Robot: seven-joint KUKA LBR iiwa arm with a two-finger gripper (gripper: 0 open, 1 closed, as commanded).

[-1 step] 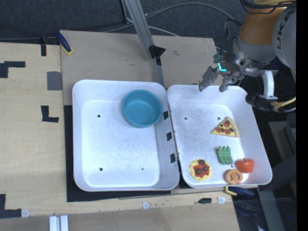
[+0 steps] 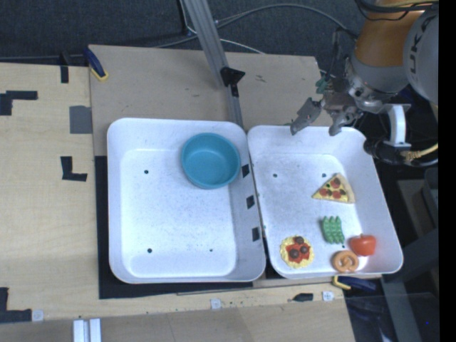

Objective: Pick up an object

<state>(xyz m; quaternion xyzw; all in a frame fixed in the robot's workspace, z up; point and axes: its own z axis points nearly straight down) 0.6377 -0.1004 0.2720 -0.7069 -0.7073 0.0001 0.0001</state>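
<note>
Well, the gripper (image 2: 317, 122) hung spread and empty over the right bin's (image 2: 285, 191) far edge — the pizza slice (image 2: 333, 189) lay nearest, closer to the camera, its point aimed left.

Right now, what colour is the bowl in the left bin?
Blue; the bowl shows best in the camera view.

metal pole (image 2: 211, 38), yellow clamp (image 2: 97, 68), cables (image 2: 274, 13)
</note>
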